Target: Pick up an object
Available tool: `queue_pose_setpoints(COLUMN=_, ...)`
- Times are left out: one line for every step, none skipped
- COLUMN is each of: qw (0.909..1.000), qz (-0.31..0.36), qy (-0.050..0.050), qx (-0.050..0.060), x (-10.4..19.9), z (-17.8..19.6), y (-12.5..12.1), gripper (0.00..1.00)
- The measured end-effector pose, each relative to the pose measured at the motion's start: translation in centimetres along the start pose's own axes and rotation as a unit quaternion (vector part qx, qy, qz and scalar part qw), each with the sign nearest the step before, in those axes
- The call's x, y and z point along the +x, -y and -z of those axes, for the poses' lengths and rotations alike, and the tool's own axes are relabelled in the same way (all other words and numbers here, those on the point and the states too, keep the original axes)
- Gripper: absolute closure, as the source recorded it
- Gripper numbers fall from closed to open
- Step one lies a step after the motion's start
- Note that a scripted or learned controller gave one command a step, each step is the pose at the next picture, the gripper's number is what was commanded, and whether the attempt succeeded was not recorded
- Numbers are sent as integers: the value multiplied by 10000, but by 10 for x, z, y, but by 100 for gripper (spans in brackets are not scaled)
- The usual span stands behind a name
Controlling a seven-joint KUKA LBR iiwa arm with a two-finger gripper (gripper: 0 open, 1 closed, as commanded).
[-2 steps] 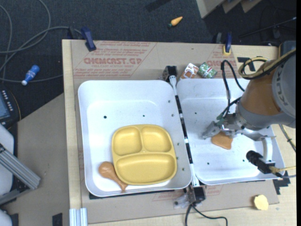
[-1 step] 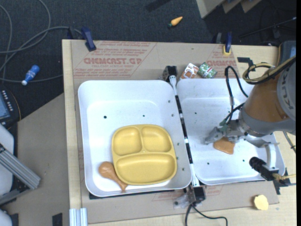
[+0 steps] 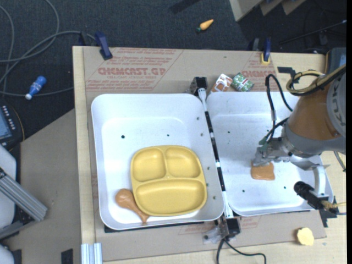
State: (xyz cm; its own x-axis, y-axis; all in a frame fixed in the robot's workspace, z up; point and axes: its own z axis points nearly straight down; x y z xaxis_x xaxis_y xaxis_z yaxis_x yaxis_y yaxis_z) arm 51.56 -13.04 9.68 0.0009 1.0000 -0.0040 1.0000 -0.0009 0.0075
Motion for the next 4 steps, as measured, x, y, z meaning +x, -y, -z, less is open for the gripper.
queue_pose_setpoints(qw=10000, qz=-16, qy=-6, qx=22, x=-33, z=52, y=36, gripper=100)
queue_pose_setpoints(qw=10000, qz=1, qy=-16, qx=33, x=-31, z=49, y=35, gripper=0)
queue_pose_setpoints(qw=10000, qz=22, qy=-20, qx=41, x=9, z=-15, y=16, gripper=0)
queue_pose_setpoints(qw=10000, qz=3, qy=12, qx=-5, x=-54, z=22, y=-43, gripper=0)
